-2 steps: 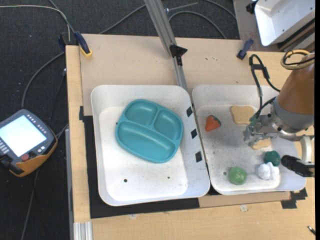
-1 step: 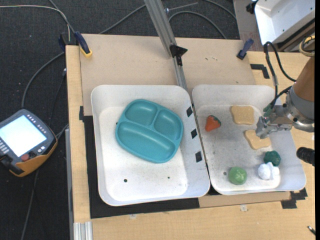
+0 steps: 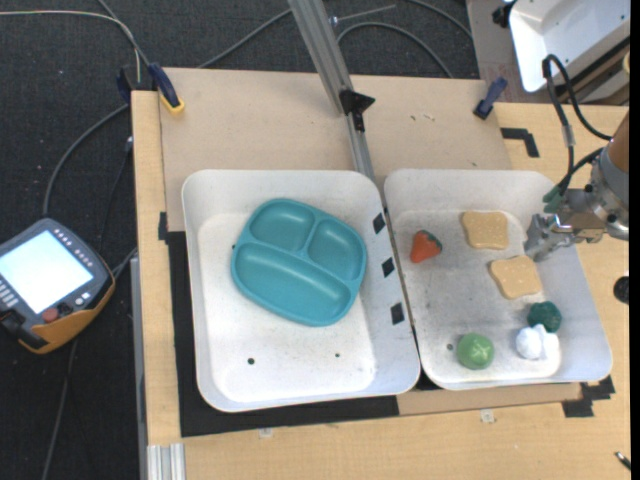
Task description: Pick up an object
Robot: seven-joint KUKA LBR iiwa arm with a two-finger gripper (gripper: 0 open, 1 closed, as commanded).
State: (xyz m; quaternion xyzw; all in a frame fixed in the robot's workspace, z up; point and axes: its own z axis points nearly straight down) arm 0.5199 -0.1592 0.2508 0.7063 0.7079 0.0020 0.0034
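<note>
The right bin (image 3: 440, 368) holds several small items. A red strawberry-like piece (image 3: 426, 247) lies near its left wall. One tan toast slice (image 3: 486, 230) sits at the back and a second (image 3: 516, 277) lies closer to the middle. At the front are a green ball (image 3: 475, 350), a white object (image 3: 531, 344) and a dark green object (image 3: 545, 316). My gripper (image 3: 543, 236) hangs over the bin's right side, just right of the back toast and above the second one. It holds nothing that I can see.
The left bin (image 3: 215, 368) carries a teal divided plate (image 3: 300, 260). A metal pole (image 3: 325, 38) rises from the back between the bins. Cables and a handheld pendant (image 3: 45, 283) lie on the floor to the left.
</note>
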